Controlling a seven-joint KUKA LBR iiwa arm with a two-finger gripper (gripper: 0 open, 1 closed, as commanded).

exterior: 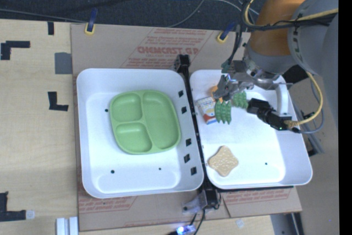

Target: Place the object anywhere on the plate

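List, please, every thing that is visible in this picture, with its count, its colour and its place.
Bins: two, white, side by side on the bench.
Plate: one, light green, three compartments, in the left bin.
Green leafy toy: one, green, in the right bin, upper left part, under the gripper.
Small carton: one, white with orange, in the right bin, just left of the leafy toy.
Cracker-like piece: one, tan, in the right bin, near the front wall.
Clamps: two, blue and yellow, at the cardboard's far edge.
Arm: one, grey and orange, over the right bin.
Gripper: one, above the leafy toy.
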